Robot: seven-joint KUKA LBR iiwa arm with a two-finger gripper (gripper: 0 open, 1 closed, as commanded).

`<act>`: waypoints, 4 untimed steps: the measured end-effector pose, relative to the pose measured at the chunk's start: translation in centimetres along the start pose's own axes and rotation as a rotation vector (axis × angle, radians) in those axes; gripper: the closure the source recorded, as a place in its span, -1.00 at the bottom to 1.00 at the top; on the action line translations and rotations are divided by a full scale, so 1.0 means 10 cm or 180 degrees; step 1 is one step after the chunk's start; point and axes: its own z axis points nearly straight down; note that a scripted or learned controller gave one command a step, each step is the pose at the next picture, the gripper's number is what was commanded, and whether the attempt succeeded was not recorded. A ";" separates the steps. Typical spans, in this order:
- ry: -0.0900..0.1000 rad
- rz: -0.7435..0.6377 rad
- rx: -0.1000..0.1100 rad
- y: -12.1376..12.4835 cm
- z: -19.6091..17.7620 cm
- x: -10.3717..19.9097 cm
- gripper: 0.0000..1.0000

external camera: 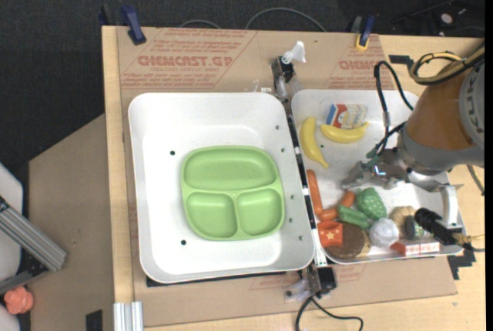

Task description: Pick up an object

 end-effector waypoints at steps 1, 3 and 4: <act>-0.0023 -0.0018 -0.0054 0.69 -0.35 -0.36 -1.00; -0.0019 -0.0019 -0.0046 0.73 -0.05 -0.23 -1.00; 0.0008 -0.0002 0.0005 -0.52 -0.10 0.03 -1.00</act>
